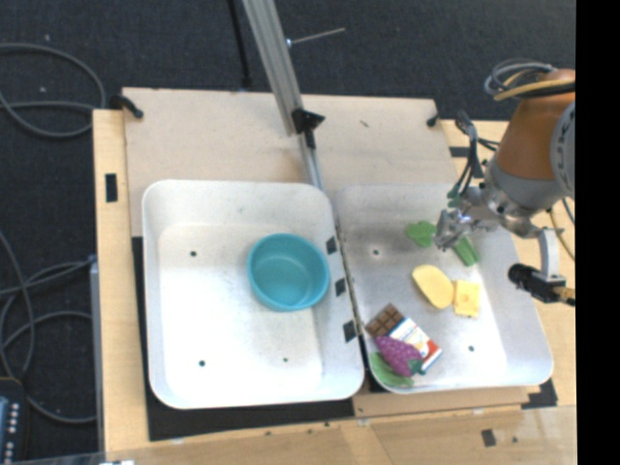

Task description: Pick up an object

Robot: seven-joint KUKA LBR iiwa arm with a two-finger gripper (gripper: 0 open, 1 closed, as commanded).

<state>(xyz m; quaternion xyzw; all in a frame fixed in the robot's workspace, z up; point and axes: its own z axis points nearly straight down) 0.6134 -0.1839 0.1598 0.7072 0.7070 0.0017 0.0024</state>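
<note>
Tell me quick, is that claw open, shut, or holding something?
Claw: down in the right bin among the green pieces; open or shut cannot be told, and nothing is seen held.

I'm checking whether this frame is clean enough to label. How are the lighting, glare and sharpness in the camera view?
Camera view: soft, even light with faint shadows; the right bin floor looks washed out, the teal bowl stays well saturated. The whole frame is slightly soft; the pincer and the green piece beside it blur together, so its fingers are hard to resolve.
</note>
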